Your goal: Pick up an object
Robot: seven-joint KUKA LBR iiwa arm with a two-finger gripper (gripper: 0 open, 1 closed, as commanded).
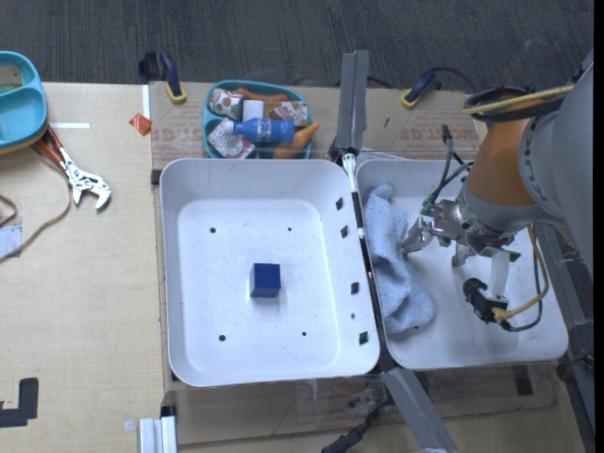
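Observation:
A small blue cube (266,280) rests near the middle of the left bin (189,347). A pale blue cloth (392,262) lies crumpled along the left side of the right bin (528,347). My gripper (415,241) is low inside the right bin, reaching in from the right, its tip right at the cloth's right edge. Nothing can be seen held in it.
Behind the bins stands a teal tub (257,121) filled with several small items. On the bench to the left lie a wrench (80,182) and a light blue tray (19,97). Clamps (170,75) sit along the back edge.

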